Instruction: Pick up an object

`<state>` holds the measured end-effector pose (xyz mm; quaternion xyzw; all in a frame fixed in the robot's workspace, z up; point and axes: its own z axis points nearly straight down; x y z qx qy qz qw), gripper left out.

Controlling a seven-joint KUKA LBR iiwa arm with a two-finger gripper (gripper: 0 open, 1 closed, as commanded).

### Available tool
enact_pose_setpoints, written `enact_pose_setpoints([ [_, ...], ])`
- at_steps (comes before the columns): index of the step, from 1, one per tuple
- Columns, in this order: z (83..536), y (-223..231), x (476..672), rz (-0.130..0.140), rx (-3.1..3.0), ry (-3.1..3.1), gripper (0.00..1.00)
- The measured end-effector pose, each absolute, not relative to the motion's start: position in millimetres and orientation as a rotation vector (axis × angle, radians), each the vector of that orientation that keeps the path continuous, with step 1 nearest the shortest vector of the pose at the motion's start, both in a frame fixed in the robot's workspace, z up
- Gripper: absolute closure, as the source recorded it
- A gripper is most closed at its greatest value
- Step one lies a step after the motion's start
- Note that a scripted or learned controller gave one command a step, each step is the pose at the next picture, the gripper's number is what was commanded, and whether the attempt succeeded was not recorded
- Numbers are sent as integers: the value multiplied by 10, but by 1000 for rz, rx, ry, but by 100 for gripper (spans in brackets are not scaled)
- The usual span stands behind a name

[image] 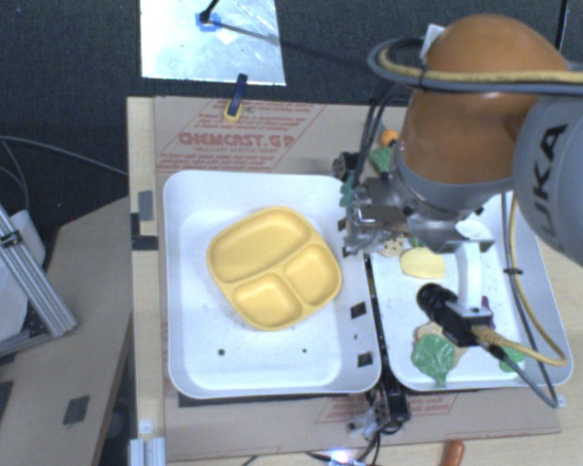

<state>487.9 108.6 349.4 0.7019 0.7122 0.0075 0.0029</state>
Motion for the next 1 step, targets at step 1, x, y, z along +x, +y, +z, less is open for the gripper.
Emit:
enact_pose_setpoints([
  [1, 2911, 658, 4923, -4, 2225, 2219, 100],
])
